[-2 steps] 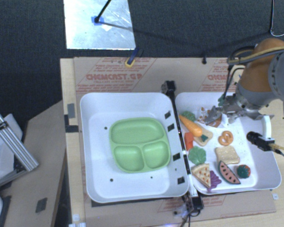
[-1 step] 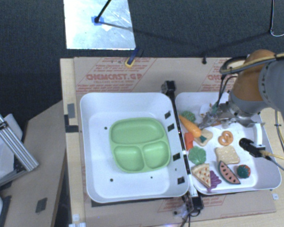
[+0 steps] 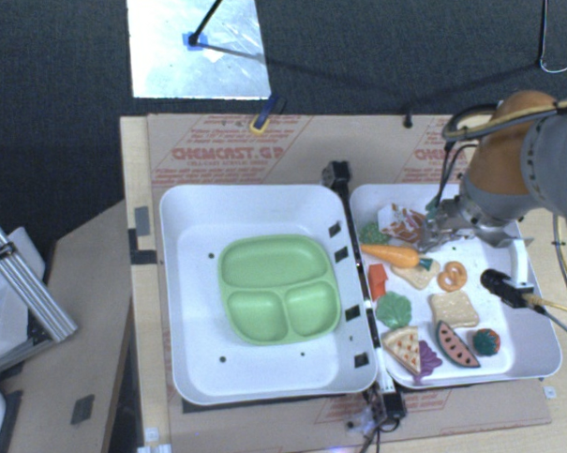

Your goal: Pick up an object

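Gripper [image 3: 435, 225], grip state unclear, hovers beside the orange plastic toy carrot [image 3: 392, 255]; centre over it before closing.

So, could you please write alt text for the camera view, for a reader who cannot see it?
A grey arm's tool reaches from the right into the right-hand shallow white bin, which holds toy foods including an orange plastic carrot, a pretzel and a watermelon slice. The left-hand white bin holds a pale green divided plate.
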Tool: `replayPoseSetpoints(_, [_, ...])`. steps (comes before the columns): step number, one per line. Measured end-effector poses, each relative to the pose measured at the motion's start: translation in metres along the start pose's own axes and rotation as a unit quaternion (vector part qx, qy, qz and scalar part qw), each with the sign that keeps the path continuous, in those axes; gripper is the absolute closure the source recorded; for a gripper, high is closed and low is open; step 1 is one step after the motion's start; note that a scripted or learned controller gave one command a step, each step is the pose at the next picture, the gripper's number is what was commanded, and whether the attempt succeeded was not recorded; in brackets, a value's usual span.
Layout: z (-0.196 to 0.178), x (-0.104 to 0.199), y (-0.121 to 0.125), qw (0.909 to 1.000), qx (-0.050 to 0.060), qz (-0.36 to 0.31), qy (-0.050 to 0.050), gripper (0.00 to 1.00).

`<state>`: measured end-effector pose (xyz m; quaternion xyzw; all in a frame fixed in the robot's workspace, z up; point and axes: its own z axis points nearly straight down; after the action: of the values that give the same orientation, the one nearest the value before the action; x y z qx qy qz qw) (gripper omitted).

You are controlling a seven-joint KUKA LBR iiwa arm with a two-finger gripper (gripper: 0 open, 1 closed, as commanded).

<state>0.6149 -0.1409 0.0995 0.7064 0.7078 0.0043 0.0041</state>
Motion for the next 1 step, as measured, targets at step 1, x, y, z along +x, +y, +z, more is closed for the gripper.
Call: replayPoseSetpoints(1, [-0.0633,0.0027,-0.0023,1.0000,0.002,-0.001,-0.001,1.00])
